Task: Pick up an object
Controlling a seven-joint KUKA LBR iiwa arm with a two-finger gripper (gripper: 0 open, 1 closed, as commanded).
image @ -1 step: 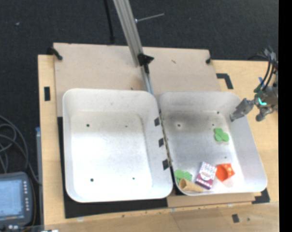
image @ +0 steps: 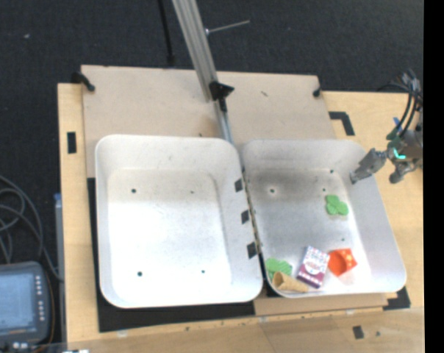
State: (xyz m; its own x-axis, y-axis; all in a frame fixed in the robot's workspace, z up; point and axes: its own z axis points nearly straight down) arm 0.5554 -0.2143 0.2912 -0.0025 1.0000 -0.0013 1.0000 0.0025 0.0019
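Note:
In the right bin lie several small objects. A green piece sits near the right wall. Along the front wall are another green piece, a tan cone, a purple-and-white box and a red-orange block. My gripper hovers over the bin's back right corner, up and to the right of the first green piece. Its two fingers stand apart, open, with nothing between them.
The left bin stands beside the right one, joined by a row of black clips. An aluminium pole rises slanted behind the bins. A control pendant lies at the bottom left, off the bench.

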